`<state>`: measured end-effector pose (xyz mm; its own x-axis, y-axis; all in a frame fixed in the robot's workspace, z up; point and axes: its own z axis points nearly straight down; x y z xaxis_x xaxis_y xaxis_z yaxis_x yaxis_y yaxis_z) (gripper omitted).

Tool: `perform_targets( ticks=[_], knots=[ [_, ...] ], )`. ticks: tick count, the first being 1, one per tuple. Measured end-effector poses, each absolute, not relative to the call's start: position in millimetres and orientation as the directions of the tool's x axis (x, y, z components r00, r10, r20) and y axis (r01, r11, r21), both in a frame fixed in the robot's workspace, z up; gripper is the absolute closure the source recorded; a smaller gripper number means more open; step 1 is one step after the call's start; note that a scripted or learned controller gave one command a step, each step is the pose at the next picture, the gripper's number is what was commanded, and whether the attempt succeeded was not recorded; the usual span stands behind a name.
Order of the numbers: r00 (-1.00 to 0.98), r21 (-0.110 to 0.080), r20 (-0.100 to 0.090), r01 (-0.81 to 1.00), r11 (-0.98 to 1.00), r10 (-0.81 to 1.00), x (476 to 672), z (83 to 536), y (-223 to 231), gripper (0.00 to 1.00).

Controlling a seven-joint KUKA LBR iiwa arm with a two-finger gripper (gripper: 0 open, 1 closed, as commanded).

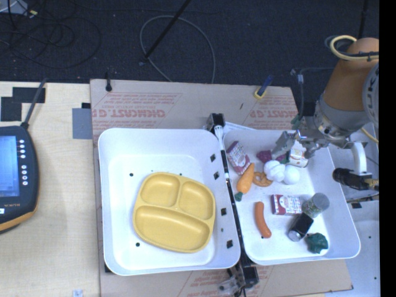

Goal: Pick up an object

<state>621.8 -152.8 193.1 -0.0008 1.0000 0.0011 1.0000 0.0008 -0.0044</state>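
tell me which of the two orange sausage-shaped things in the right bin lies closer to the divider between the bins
The carrot-like orange piece, slanted just right of the divider. The redder sausage lies lower and further right, beside the small red-and-white carton.

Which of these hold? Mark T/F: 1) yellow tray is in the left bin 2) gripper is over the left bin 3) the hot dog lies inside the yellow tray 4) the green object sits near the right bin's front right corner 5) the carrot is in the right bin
1) The yellow tray is in the left bin. True.
2) The gripper is over the left bin. False: it is over the back of the right bin, near the white balls.
3) The hot dog lies inside the yellow tray. False: it lies on the right bin's floor.
4) The green object sits near the right bin's front right corner. True.
5) The carrot is in the right bin. True.
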Motion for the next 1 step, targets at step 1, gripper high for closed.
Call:
perform_targets(
  ticks=[1],
  knots=[
    [0.003,-0.003,-0.008,1.0,-0.003,1.0,571.9,101.4,-101.5,0.0]
  ],
)
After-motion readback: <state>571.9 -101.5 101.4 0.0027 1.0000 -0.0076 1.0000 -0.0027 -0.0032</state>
